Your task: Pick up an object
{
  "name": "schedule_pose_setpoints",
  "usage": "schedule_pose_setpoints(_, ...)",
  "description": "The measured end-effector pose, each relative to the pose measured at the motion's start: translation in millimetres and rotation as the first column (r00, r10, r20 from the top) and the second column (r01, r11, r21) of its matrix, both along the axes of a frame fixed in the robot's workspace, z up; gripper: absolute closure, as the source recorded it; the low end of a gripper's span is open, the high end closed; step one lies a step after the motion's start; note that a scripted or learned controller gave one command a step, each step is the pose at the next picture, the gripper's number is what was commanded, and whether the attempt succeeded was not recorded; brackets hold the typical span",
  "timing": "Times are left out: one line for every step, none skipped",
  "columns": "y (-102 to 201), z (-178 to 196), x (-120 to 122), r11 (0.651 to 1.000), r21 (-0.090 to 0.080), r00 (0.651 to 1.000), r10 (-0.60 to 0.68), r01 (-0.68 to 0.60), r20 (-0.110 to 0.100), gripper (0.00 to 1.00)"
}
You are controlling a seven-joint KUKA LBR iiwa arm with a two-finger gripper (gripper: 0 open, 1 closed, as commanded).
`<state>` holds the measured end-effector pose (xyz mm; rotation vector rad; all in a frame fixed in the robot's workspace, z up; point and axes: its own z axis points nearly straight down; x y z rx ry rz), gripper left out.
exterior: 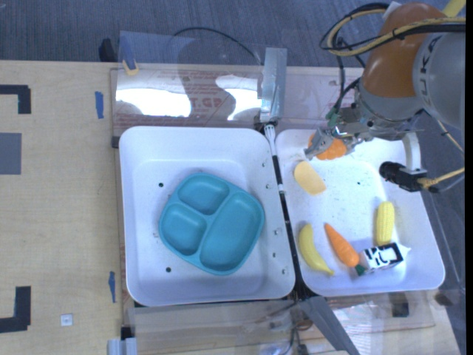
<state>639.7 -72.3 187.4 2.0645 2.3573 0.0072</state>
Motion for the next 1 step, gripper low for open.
schedule_pose_setpoints(-0.5, 8.4, 0.2, 1.0, -0.001, 1.0, -0.001, 0.001, 0.002, 1.0)
